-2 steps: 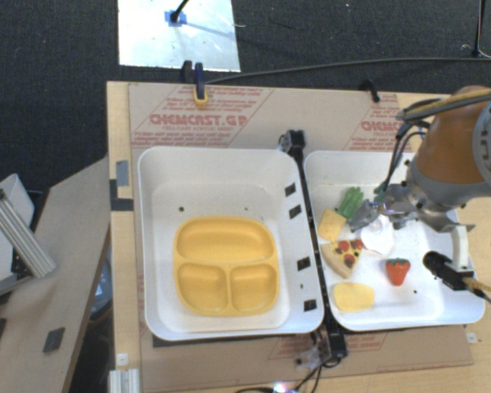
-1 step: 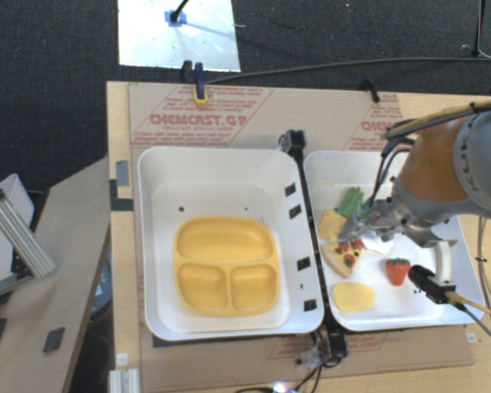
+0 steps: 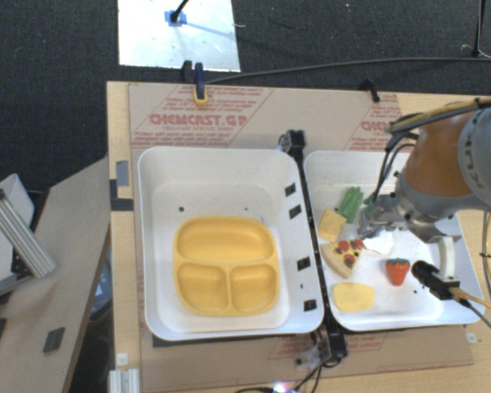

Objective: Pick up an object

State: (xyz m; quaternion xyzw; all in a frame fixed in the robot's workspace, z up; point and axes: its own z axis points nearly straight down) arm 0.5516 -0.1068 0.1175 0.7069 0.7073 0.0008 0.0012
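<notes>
The grey-and-orange arm (image 3: 446,166) reaches over the right bin (image 3: 417,311) on the worktop (image 3: 121,244), its end effector (image 3: 371,219) low among a scatter of toy foods. Whether the end effector is open or closed cannot be told from this angle, and nothing is seen gripped in it. A green toy (image 3: 350,201) lies just beside the end effector, on the side toward the bins' shared wall, with a yellow block (image 3: 332,224) next to it, a little farther that way. A pizza slice (image 3: 344,256) sits near the end effector, toward the bin's front edge; a red toy (image 3: 398,270) lies near it too, on the arm's side. A pale yellow disc (image 3: 353,296) rests farthest forward. Well apart, the left bin (image 3: 159,219) carries a yellow divided tray (image 3: 227,264).
</notes>
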